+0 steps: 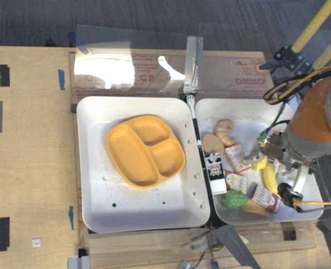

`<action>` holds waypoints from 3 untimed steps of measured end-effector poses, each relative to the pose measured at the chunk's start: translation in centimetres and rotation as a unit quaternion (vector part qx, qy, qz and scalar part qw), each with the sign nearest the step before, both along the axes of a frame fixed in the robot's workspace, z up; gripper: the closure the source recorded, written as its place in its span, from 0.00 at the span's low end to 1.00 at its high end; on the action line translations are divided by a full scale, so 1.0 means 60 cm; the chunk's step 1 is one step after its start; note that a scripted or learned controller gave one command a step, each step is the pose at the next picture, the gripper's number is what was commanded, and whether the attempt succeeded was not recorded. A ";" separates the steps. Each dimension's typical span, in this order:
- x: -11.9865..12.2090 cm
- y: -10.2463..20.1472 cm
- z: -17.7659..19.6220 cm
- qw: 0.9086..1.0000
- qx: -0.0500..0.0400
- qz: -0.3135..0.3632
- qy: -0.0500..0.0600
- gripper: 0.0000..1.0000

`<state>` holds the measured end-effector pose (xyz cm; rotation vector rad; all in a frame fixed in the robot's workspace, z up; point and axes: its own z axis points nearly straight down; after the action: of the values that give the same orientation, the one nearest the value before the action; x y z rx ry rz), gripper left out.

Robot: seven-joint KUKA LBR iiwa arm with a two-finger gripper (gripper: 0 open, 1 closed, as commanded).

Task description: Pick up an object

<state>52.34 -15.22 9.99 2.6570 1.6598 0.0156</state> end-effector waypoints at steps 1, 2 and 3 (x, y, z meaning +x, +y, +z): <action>0.003 0.002 0.018 1.000 0.000 0.000 -0.002 1.00; 0.105 0.097 0.259 0.995 0.003 -0.104 0.003 1.00; 0.155 0.079 0.164 0.992 0.001 -0.128 0.010 1.00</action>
<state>61.65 -10.49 19.86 2.8583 1.3116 -0.0108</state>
